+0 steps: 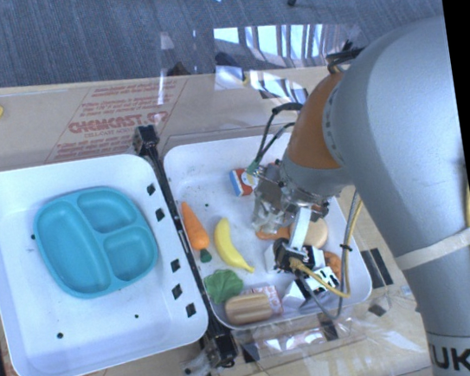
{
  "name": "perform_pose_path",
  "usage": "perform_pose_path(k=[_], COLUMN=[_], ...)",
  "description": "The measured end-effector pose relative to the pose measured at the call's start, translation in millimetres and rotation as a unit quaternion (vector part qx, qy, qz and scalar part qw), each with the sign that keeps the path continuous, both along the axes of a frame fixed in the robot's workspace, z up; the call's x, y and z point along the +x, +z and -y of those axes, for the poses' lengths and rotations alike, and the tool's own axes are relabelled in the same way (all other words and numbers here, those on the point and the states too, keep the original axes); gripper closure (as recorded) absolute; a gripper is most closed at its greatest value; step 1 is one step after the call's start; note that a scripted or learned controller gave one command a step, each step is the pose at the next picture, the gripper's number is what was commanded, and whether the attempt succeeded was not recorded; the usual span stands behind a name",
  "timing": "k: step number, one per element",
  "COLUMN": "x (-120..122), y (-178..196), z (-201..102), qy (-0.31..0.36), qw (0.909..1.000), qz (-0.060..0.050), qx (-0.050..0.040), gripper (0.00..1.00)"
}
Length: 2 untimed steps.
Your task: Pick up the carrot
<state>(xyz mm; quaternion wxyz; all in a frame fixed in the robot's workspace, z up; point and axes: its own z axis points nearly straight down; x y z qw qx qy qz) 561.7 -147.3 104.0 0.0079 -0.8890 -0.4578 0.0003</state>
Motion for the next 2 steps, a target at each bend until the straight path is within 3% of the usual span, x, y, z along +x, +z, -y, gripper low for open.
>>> perform_pose_path(k=[1,2], x=[-75.3,-73.2], y=[89.4,86.8], z=[-72.8,-146.6], qy=[0.039,-0.049], qw=[0.9992,0.9988], qz=[0.002,-0.001], qx=[-0.0034,-0.0060], gripper=[1.00,1.00])
